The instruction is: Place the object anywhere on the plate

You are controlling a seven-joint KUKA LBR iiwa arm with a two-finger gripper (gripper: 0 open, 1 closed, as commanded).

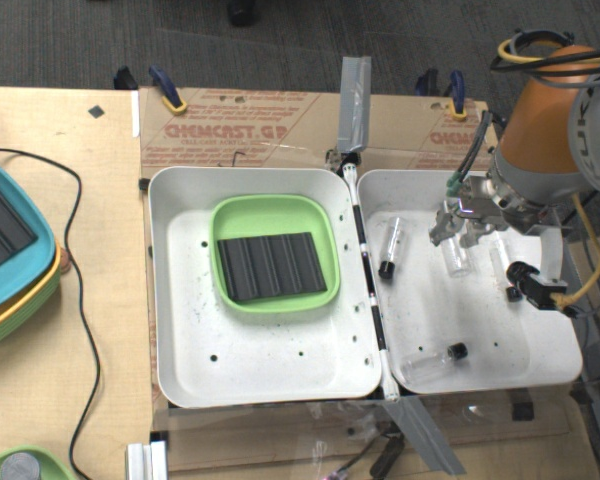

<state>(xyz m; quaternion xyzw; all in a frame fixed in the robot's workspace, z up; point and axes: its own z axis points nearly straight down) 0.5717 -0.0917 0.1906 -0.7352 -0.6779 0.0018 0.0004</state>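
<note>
Camera view looks down on two shallow white bins side by side. In the left bin (180,358) sits a green square plate (275,253) carrying a dark grey ribbed pad (273,266) across its middle. The right bin (540,358) holds several clear plastic vials with black caps: one vial (390,246) lies near the bin's left wall, cap toward the front; another vial (435,360) lies near the front edge, cap pointing right; a third clear vial (456,257) stands or hangs just beneath the gripper.

The grey arm with its orange band (545,128) reaches in from the right, and the gripper (458,230) sits over the upper middle of the right bin. Whether its fingers are spread or closed on that clear vial cannot be made out.

Behind the bins lies a brown cardboard sheet (240,128) held by blue-and-yellow clamps (167,88). On the wooden bench at far left are stacked teal and yellow dishes (15,258) and a black cable (80,298).
</note>
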